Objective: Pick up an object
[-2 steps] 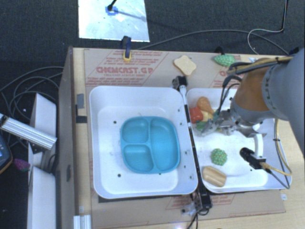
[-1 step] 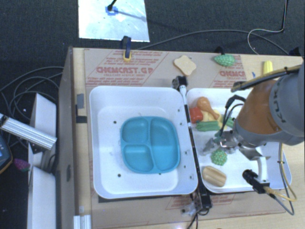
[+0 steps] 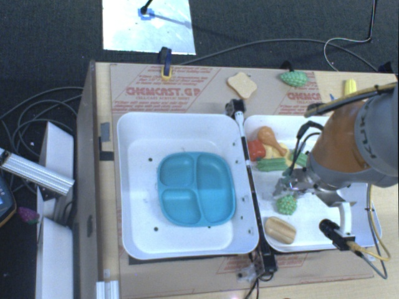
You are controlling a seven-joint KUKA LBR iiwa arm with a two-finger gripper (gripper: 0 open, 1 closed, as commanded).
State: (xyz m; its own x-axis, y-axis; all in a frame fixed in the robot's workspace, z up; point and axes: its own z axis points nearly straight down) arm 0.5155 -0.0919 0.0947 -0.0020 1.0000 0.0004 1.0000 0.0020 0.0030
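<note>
Gripper (image 3: 290, 187) state cannot be told; it is held low in the right bin (image 3: 312, 245), just above a small green knobbly toy (image 3: 286, 205) beside a bread roll (image 3: 280, 230).

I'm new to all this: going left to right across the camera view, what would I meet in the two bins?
Blue divided plate in the left bin → red toy → tan bread roll → gripper over the green broccoli toy → robot arm.
</note>
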